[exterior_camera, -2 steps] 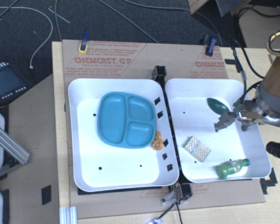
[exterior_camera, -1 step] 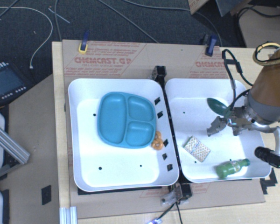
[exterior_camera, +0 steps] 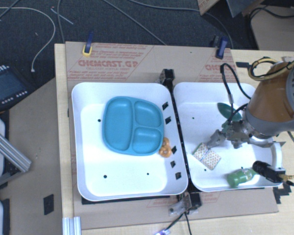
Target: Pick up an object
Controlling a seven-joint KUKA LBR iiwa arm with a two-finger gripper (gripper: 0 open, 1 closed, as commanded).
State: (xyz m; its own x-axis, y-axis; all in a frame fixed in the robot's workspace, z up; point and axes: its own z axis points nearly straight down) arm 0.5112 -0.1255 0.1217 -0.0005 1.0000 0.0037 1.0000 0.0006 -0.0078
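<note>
Packet (exterior_camera: 207,156), checkered, lies flat in the right bin (exterior_camera: 201,97), at seven o'clock from the gripper (exterior_camera: 220,138) just beside it. Jaw state cannot be told. Risk: fingers skid over the flat packet, or nudge it toward the green bottle (exterior_camera: 241,177).

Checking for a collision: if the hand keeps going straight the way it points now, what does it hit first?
Most likely the small patterned packet, just down-left of the hand in the right bin. Height above it is unclear.
</note>
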